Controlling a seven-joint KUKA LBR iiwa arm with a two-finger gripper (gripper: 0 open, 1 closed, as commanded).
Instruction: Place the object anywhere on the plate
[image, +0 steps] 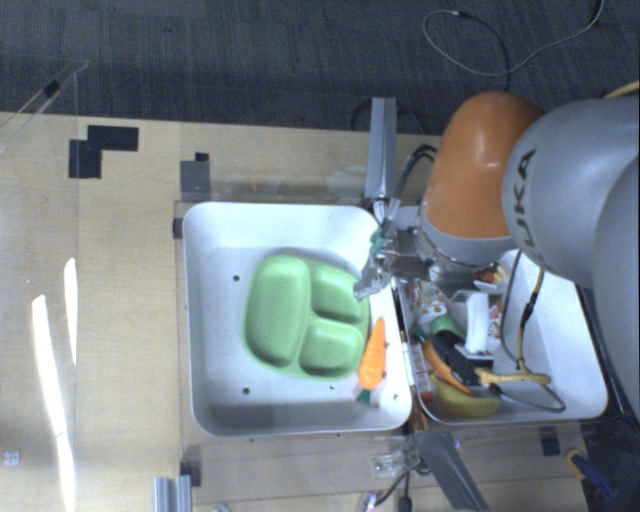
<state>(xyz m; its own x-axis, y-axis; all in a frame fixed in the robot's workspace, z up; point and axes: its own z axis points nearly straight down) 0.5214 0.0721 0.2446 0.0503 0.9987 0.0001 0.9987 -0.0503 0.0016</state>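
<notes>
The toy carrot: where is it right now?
In the left bin, the toy carrot lies just off the green plate's right edge, beside the wall between the bins.

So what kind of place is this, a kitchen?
Probably a robot lab, not a kitchen: a big grey arm reaches over two white bins on a bench, with a toy-like carrot beside a green plate.

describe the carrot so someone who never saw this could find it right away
Find the left white bin, the one holding the green three-compartment plate. Just off the plate's right edge, near the wall shared with the other bin, lies the carrot. It is the one small orange tapered thing in that bin, with a green tip at its lower end.
</notes>
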